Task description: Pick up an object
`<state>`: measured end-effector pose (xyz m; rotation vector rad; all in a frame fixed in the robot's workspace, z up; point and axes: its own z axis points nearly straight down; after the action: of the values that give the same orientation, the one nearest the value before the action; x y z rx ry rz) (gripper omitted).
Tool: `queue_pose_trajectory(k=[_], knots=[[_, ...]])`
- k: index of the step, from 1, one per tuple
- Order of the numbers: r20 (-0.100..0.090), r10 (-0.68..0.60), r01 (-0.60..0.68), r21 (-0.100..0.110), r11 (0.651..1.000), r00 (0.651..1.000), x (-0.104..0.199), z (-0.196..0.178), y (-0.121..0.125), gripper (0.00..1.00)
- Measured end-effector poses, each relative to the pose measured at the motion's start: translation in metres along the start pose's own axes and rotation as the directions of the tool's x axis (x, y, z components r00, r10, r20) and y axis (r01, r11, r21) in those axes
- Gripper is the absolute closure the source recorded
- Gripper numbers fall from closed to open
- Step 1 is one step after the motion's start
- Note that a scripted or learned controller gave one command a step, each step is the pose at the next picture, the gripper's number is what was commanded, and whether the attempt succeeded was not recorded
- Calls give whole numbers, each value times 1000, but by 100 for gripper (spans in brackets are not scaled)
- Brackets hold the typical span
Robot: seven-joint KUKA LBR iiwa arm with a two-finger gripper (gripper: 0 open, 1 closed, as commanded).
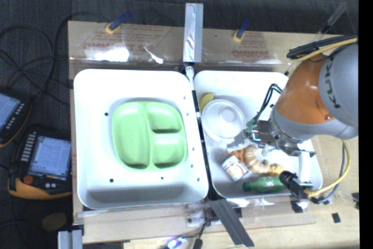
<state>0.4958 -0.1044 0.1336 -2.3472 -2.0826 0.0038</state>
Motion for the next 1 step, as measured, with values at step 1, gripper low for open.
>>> queue_pose_trajectory(k=[1], knots=[[1, -187, 187, -3, 982, 982, -10, 8, -11, 0]])
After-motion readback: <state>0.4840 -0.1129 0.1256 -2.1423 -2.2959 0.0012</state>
